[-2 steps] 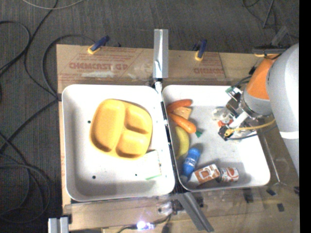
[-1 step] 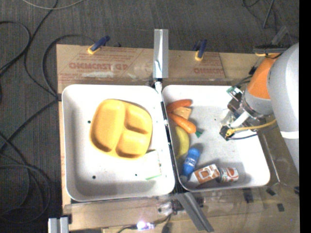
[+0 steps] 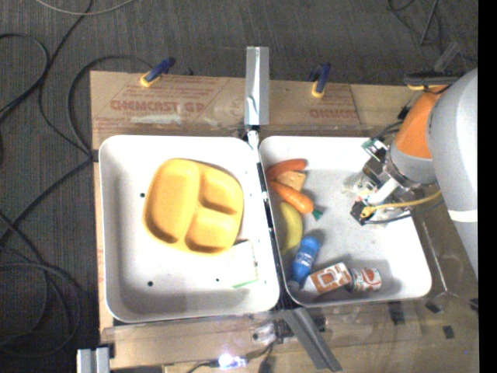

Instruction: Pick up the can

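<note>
A brown cardboard sheet point(image 3: 194, 103) with faded red print covers the surface, and everything else is placed from it. Along its far edge sit two clamps with blue and yellow grips point(image 3: 158, 71) point(image 3: 319, 81), and a grey metal strip point(image 3: 257, 84) stands upright between them. Dark grey carpet point(image 3: 46, 208) surrounds the sheet. Black cables point(image 3: 35, 231) loop over the carpet to its left, and a pale cord point(image 3: 85, 2) curls beyond its far left corner.
</note>
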You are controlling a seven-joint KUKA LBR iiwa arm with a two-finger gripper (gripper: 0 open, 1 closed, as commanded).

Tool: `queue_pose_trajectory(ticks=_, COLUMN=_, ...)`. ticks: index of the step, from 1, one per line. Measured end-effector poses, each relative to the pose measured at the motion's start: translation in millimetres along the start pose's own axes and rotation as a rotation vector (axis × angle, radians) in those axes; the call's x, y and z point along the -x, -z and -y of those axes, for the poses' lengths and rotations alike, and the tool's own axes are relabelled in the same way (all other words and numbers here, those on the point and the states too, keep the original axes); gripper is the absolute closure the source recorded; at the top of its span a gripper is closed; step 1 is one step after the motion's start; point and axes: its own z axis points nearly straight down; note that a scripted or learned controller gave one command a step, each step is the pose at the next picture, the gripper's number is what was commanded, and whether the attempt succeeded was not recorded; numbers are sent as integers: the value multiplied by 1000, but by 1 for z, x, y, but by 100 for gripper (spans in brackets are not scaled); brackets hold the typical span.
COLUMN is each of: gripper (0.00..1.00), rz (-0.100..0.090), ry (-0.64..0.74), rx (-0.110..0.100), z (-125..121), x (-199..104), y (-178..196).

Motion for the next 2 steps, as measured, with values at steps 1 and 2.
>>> queue_pose_trajectory(ticks=1, gripper=0, rz=-9, ry=-195, rx=25, z=98, x=52, y=-4)
queue_pose_trajectory(ticks=2, gripper=0, rz=12, ry=-167, rx=4, z=44, x=36, y=9)
